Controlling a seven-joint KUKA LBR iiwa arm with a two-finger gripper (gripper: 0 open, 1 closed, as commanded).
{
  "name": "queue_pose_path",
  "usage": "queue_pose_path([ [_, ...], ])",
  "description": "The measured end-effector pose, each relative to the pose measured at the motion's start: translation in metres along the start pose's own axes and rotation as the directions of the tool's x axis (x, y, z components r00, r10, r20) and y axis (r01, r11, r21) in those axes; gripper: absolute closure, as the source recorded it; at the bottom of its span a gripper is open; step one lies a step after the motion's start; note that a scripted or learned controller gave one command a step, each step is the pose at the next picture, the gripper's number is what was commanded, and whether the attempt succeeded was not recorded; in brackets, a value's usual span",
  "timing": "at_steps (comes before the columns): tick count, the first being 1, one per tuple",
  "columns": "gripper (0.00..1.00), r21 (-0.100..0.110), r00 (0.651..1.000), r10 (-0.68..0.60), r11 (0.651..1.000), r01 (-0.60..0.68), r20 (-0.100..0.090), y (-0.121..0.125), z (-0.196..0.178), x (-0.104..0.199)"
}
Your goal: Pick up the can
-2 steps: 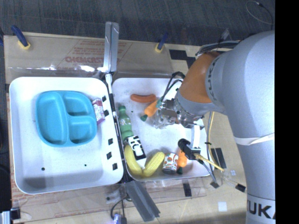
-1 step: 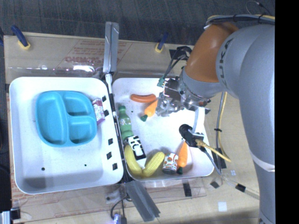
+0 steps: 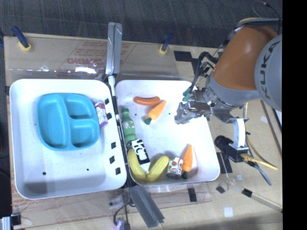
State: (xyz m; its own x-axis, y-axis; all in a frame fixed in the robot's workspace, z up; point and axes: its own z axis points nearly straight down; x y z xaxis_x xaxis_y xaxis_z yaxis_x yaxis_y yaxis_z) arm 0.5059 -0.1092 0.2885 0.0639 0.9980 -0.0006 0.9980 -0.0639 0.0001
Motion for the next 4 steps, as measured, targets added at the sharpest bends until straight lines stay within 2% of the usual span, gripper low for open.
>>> queue_pose_path([
  [1, 1.0, 0.0, 0.997, 0.079, 0.997, -0.079, 0.0, 0.012, 0.006, 0.005],
  [2, 1.0, 0.004, 1.0, 0.015, 1.0, -0.015, 0.0, 0.011, 0.028, 0.087],
  [3, 1.0, 0.005, 0.988, -0.152, 0.988, 0.152, -0.001, -0.033, 0.091, 0.14],
  [4, 0.0, 0.005, 0.989, -0.151, 0.989, 0.151, -0.001, -0.033, 0.091, 0.14],
])
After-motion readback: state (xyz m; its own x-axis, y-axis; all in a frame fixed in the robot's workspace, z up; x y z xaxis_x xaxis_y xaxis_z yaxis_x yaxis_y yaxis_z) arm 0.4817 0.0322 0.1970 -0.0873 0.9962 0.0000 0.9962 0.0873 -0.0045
